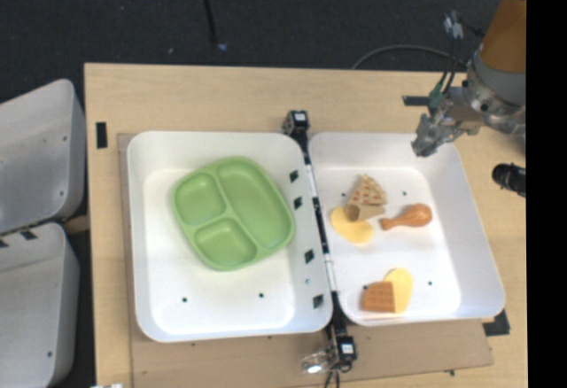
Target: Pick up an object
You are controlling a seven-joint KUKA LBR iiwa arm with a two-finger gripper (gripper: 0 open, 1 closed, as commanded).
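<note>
With nothing between its fingers and its opening too small to judge, the claw (428,140) hung over the right bin's (469,191) upper corner, apparently approaching; next it needed to descend toward the drumstick (408,217) at centre-right.

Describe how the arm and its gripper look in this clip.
The arm has an orange band above a grey metallic wrist. A thin dark cable loops off to its left. The gripper is small, grey and metallic, with a spot of green near its base.
</note>
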